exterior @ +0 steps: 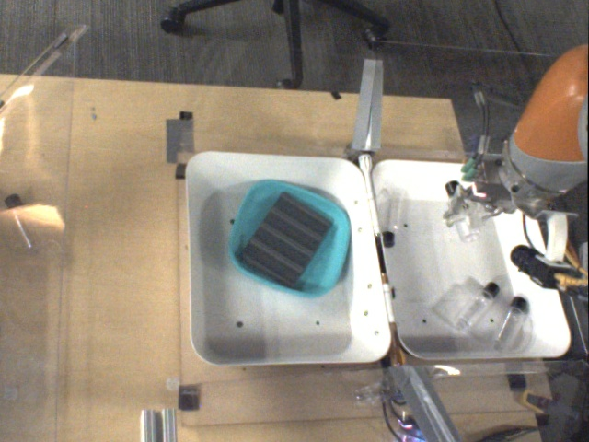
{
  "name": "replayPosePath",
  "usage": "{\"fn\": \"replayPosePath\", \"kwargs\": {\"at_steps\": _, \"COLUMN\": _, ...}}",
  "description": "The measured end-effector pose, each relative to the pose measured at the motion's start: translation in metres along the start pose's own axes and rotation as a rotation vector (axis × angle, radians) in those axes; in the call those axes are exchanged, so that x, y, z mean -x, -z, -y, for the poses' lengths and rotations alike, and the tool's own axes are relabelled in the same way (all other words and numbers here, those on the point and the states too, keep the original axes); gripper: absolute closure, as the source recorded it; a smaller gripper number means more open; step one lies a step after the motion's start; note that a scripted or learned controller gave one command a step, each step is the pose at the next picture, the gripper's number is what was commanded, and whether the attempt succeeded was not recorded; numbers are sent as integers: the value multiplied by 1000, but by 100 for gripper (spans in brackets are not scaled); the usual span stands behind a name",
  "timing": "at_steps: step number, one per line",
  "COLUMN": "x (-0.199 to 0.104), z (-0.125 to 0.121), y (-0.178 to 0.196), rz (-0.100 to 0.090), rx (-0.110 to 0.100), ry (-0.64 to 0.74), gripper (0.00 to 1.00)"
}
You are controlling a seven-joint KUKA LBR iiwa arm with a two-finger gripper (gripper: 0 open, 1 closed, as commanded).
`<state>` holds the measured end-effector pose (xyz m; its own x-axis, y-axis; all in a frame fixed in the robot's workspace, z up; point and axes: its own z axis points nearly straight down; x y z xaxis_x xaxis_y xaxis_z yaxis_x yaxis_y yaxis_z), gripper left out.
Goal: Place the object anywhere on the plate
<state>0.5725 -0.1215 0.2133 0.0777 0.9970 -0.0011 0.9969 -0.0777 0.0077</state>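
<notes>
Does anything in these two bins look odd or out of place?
Slightly. The dark ridged block already lies on the teal plate, turned askew to the left bin. Two clear vials lie tipped over in the right bin.

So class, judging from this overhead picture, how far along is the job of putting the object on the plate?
It looks done: the dark ridged block lies on the turquoise plate in the left bin. The gripper is over the right bin, away from the plate. Nothing obvious remains.

The arm (550, 122) reaches in, its hand (465, 205) hanging low.
</notes>
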Motion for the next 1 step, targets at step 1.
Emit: {"fn": "replayPosePath", "kwargs": {"at_steps": 1, "x": 0, "z": 0, "y": 0, "rz": 0, "rx": 0, "ry": 0, "gripper": 0}}
